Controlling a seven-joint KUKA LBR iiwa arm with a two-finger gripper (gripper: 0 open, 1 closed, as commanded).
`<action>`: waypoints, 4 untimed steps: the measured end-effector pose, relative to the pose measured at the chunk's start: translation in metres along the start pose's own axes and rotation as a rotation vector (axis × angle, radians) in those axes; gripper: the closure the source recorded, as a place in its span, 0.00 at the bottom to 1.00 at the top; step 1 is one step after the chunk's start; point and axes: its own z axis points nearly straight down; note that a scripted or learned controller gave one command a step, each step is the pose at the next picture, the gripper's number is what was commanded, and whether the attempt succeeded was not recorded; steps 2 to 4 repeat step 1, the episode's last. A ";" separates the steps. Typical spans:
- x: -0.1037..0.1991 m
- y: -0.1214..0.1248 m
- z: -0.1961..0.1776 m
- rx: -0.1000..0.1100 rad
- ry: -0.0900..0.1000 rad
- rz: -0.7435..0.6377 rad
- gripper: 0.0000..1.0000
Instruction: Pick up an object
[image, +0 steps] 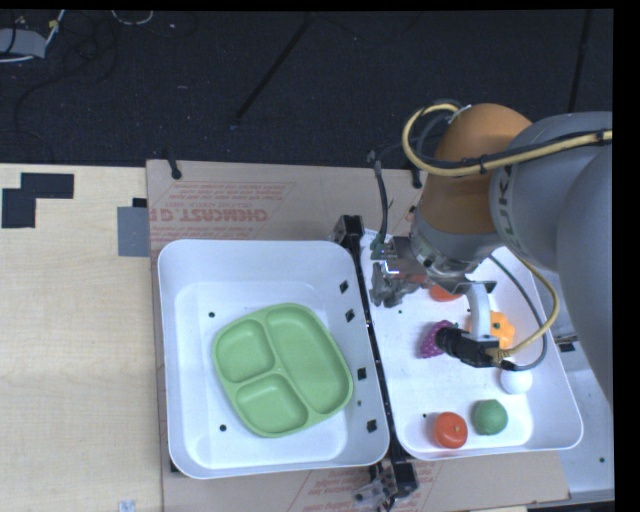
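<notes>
Hand (388, 282) hangs at the left wall of the right shallow white bin (412, 392), grip state unreadable; a small purple crumpled object (433, 340) lies nearby, apart.

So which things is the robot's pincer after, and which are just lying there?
For the job, probably: the pincer, and near it in the right bin the purple thing, red ball, green ball, white ball.
Just lying about: green plate in the left bin, cardboard sheet underneath.

Red upside-down print on cardboard (225, 190), illegible
</notes>
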 end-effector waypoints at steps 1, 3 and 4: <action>0.061 0.015 -0.003 -0.001 0.000 -0.001 1.00; 0.061 0.015 -0.003 -0.001 0.000 -0.001 1.00; 0.061 0.015 -0.003 -0.001 0.000 -0.001 1.00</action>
